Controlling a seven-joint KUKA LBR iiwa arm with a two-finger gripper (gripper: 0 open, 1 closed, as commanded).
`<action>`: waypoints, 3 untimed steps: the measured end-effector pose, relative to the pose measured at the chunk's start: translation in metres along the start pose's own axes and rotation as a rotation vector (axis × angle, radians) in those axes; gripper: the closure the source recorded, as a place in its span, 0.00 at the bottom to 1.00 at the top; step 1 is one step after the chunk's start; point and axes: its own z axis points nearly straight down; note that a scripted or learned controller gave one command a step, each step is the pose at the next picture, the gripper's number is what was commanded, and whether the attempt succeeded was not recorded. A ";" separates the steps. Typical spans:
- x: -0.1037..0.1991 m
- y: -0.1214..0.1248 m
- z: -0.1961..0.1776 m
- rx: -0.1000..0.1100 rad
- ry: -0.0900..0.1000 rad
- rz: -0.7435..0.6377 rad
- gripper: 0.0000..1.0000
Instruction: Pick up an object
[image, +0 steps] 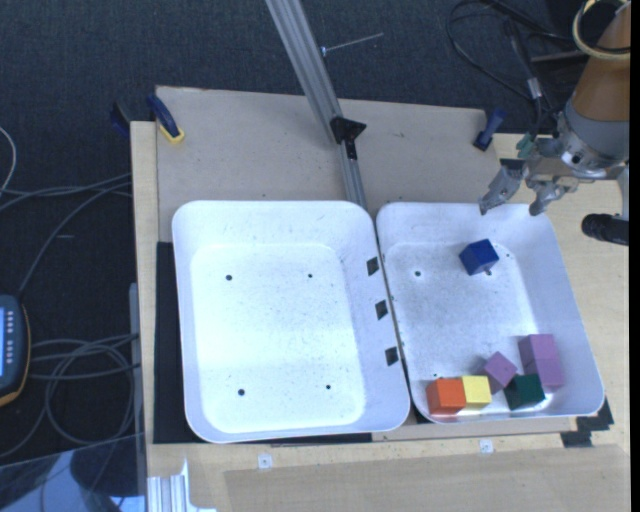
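A blue cube (479, 256) lies alone in the upper part of the right bin (440, 310). Several blocks huddle in that bin's near right corner: an orange one (447, 394), a yellow one (476, 389), a dark green one (524, 391) and two purple ones (500, 368) (542, 359). My gripper (517, 203) hangs over the bin's far right rim, above and to the right of the blue cube. Its two fingers are spread apart with nothing between them.
The left bin (270, 320) sits beside the right one, joined by black clips (381, 309). A slanted metal pole (318, 85) crosses the bench behind the bins. Blue clamps (165, 117) (488, 130) grip the bench's far edge. Cables lie on the floor at left.
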 end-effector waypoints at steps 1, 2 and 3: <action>-0.002 -0.006 0.044 0.001 0.000 0.002 0.00; 0.002 -0.008 0.108 0.002 0.001 0.000 0.00; 0.002 -0.006 0.091 -0.008 -0.002 -0.001 1.00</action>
